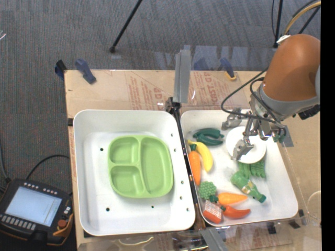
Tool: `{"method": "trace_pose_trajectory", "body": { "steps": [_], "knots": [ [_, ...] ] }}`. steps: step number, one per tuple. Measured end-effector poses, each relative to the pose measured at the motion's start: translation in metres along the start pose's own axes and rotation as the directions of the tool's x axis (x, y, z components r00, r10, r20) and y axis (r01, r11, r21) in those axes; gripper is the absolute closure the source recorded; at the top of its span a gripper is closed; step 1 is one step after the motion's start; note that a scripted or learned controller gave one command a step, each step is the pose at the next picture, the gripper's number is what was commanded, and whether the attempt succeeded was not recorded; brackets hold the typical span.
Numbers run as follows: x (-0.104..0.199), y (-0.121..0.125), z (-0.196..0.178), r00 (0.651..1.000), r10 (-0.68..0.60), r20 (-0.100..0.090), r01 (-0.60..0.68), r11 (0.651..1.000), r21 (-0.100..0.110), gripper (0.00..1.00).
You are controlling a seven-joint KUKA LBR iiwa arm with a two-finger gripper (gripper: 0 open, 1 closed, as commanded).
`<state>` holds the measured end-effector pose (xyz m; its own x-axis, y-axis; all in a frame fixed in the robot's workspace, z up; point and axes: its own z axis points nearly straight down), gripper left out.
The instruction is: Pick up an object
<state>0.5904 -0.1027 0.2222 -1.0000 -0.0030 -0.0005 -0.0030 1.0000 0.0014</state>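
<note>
1. Gripper (244,149) hangs over the right bin (291,192), above a white plate (255,153); fingers slightly apart, nothing between them.
2. Plate partly covered by the gripper; wrist hidden under the arm's orange band (293,67).
3. Toys in the right bin: dark green pepper (208,136), banana (204,156), carrot (194,166), broccoli (208,191), green bottle (247,185), orange pepper (232,198). Red packet (212,212) at front edge, hard to ID.
4. Left bin (86,135) holds a green divided plate (140,166).
5. Tablet (32,209) at bottom left, cut off by frame.

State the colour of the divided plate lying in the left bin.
Light green; the divided plate shows plainly in the camera view.
</note>
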Motion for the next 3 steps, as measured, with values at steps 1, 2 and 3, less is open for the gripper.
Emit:
{"method": "trace_pose_trajectory", "body": {
  "steps": [1, 2, 3],
  "knots": [
    [-0.026, 0.006, 0.131, 1.0, -0.013, 0.007, 0.013, 1.0, 0.0, 0.0],
    [0.064, -0.023, 0.132, 1.0, 0.001, 0.006, -0.001, 1.0, 0.002, 0.0],
    [0.085, 0.014, 0.122, 0.997, -0.055, 0.061, 0.054, 0.998, 0.012, 0.0]
  ]
}}
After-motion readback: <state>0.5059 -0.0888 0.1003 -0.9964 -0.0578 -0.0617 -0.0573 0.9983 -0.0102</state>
